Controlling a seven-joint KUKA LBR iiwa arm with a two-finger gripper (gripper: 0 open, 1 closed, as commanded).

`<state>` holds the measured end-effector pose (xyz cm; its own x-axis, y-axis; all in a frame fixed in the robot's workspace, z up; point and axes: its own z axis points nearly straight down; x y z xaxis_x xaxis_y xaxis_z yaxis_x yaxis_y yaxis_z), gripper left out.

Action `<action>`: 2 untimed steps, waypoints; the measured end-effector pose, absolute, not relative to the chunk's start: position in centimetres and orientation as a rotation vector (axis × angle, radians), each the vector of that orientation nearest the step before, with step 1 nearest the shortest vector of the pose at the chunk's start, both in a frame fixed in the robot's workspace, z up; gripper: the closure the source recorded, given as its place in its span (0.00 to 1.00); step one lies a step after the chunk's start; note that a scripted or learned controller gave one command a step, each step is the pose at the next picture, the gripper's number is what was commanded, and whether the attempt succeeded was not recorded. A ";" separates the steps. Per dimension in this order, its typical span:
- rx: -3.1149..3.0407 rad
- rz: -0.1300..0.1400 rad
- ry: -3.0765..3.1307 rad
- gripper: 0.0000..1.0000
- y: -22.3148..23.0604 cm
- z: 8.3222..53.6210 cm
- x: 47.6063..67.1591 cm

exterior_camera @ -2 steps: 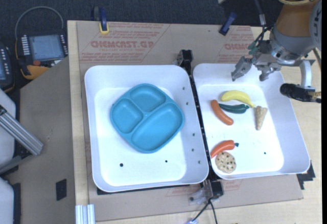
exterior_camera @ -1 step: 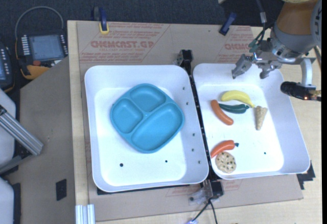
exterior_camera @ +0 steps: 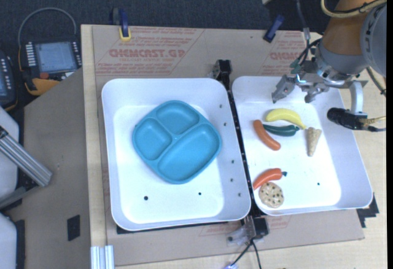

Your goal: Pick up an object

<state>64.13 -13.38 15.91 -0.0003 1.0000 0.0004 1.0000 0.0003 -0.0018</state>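
Note:
My gripper (exterior_camera: 297, 91) hangs over the far end of the right bin (exterior_camera: 350, 200), its two fingers spread open with nothing between them. Just below it lie a yellow banana (exterior_camera: 285, 116) and a dark green pepper (exterior_camera: 281, 129) touching it. An orange sausage (exterior_camera: 267, 135) lies to their left, and a beige cone (exterior_camera: 313, 139) to their right. Near the bin's front left corner sit a red-orange chili (exterior_camera: 268, 177) and a round speckled cookie (exterior_camera: 271, 194).
The left bin (exterior_camera: 123, 200) holds a blue divided plate (exterior_camera: 177, 140) at its middle. A black clamp (exterior_camera: 222, 68) sits at the far end of the divider between the bins. A screen device (exterior_camera: 54, 56) stands off the bench at the left.

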 end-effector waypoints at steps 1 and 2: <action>-2.215 0.006 -2.219 0.00 -13.0 9.7 64.5; -2.218 0.004 -2.220 0.00 -12.9 8.4 64.5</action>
